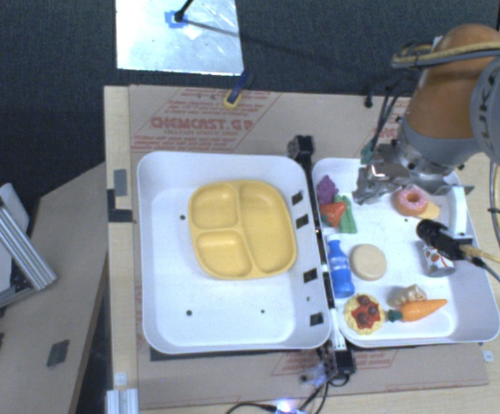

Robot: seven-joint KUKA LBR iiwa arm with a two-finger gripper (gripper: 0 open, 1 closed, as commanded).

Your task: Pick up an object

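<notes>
jaws point(372, 182) over right bin point(478, 313) – beside pink donut point(412, 201)

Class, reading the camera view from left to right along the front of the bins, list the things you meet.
Yellow divided plate → blue bottle → small pizza → carrot.

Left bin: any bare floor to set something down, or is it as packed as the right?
Left bin: bare white floor all round the yellow tray, widest in front of it. Right bin is crowded: blue bottle, round cookie, carrot, donut, with the gripper over its far end.
</notes>
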